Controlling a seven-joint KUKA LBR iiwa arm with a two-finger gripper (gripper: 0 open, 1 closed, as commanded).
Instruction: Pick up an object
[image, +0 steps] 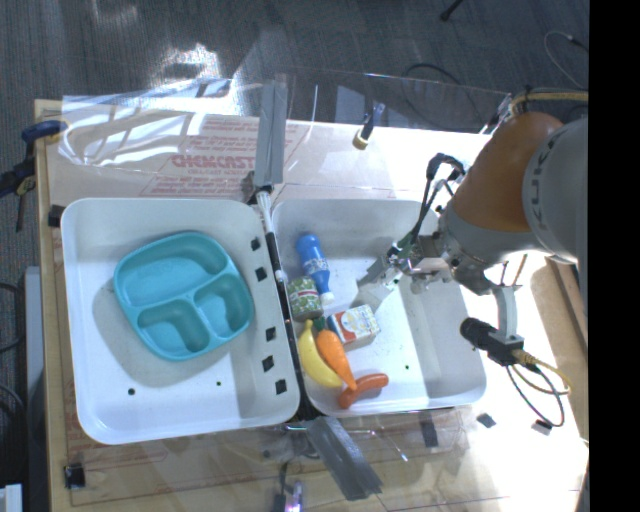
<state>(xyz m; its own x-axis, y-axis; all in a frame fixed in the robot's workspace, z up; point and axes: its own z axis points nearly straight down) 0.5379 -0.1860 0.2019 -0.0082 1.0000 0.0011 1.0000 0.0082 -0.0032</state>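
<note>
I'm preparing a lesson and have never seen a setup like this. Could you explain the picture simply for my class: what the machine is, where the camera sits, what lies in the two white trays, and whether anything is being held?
One camera looks down at a slant from above the bench. The big grey and orange shape on the right is a robot arm. Its gripper, a two-finger claw, hangs over the right bin. I see nothing between its fingers.

The left bin holds a blue divided plate.

The right bin holds toy groceries bunched along its left side: a blue bottle, a small green can, a little carton, a banana, a carrot and a reddish sausage. The arm's job is to pick one up.
</note>
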